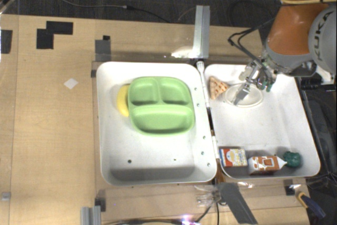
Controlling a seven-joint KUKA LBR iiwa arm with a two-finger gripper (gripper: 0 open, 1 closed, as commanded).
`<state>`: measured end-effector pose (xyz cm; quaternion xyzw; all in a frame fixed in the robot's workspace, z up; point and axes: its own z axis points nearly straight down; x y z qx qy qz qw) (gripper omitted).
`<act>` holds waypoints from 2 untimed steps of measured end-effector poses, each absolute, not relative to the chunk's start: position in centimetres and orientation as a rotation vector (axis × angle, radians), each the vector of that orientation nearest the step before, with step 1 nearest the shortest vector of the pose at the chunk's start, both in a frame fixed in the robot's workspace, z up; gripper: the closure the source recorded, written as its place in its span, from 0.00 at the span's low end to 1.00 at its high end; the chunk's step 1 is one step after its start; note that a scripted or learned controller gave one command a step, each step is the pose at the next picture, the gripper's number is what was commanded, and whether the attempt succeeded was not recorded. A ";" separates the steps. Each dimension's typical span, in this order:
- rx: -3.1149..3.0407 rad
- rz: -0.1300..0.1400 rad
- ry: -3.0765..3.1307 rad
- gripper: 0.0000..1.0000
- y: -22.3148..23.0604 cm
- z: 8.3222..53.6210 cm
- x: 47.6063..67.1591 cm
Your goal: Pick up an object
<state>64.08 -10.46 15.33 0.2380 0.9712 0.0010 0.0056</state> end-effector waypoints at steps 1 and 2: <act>0.557 0.001 3.094 0.00 -9.3 8.8 65.9; 0.556 0.005 3.073 1.00 -9.3 10.2 66.4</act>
